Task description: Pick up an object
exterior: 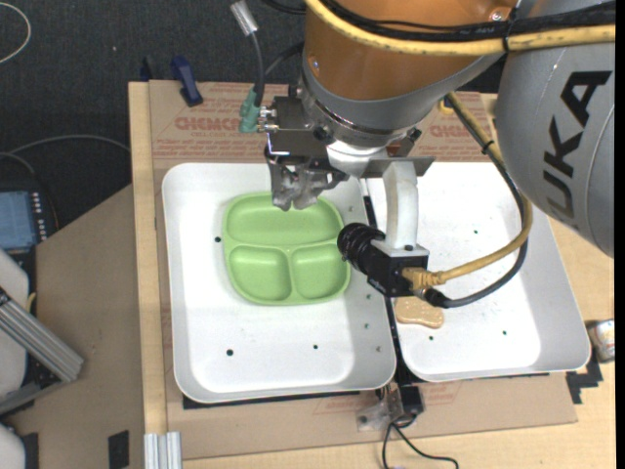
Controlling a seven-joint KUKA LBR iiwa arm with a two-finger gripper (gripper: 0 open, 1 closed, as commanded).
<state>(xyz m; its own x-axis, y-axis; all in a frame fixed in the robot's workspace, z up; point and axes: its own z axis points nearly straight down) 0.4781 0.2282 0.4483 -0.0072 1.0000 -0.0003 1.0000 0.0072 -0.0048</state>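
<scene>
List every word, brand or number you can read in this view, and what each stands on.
"UKA": large black letters on the grey arm at right, its start cut off by the casing's curve.
Red printed lettering repeated along the cardboard sheet behind the bins: too blurred to read with confidence.
I can read no numbers.
</scene>
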